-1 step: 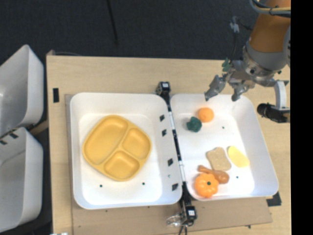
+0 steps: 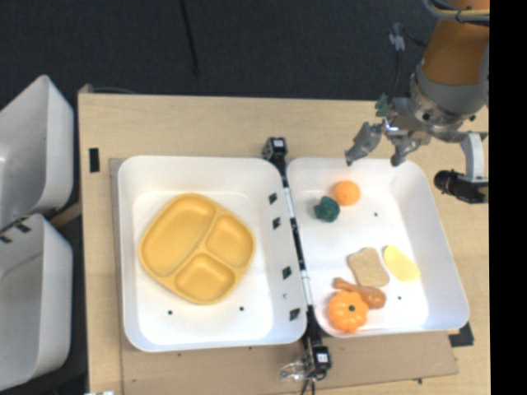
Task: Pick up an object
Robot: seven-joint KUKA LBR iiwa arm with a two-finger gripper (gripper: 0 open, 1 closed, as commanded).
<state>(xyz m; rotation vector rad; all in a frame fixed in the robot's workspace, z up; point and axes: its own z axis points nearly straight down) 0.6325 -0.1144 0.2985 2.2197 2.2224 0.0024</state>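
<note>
Fingers of the grey gripper [image 2: 377, 150] are spread wide apart with nothing between them, up above the far edge of the right white bin [image 2: 436, 220].

Inside that bin sit 6 toy foods. A small round orange ball [image 2: 347, 192] lies near the far edge, and a dark green lumpy toy [image 2: 327, 210] is just beside it. A tan slice of toy bread [image 2: 367, 267] lies near the near edge, its long side slanting toward the bin's far left corner. A pale yellow flat piece [image 2: 401, 263] is just beside it. An orange toy pumpkin [image 2: 347, 312] sits by the near left corner, touching a brown sausage shape [image 2: 362, 291].

A yellow plastic plate with 3 sections [image 2: 196, 246] lies in the left white bin [image 2: 140, 319].
</note>
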